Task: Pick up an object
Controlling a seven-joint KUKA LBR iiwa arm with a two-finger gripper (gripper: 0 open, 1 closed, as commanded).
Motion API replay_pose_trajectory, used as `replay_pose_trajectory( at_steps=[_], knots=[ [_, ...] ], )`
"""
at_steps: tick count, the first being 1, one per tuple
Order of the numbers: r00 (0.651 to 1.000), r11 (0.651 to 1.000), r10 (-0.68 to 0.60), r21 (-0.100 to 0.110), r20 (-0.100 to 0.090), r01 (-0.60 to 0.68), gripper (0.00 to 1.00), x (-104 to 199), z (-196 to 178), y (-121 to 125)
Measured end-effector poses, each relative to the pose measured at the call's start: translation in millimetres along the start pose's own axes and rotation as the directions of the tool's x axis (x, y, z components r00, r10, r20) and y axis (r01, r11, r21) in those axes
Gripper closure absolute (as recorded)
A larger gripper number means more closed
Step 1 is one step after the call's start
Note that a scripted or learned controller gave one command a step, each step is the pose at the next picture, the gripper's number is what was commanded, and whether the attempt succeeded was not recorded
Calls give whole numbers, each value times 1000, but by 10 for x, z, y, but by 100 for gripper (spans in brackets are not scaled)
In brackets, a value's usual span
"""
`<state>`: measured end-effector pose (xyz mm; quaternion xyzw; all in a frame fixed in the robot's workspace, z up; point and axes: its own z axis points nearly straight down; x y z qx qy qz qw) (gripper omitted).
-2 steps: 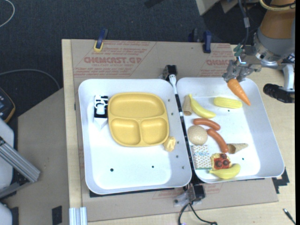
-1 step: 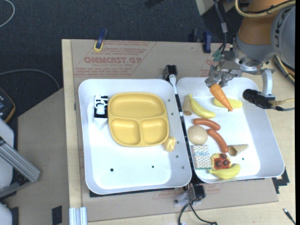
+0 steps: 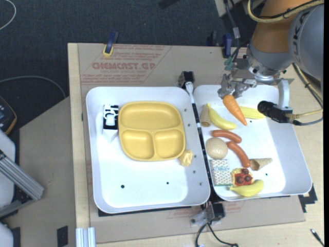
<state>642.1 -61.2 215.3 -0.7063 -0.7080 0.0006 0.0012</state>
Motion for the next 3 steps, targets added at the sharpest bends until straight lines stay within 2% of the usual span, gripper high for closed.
replay_pose_trajectory(
  at_steps=[1, 2, 3],
  knots=[
    [1000, 1000, 1, -6, 2, -1, 100, -28, -196, 53],
    [1000, 1000, 1, 0, 0, -1, 100, 106, -100, -13],
    [1000, 1000, 4, -5, 2, -4, 100, -93, -134, 30]
  ],
)
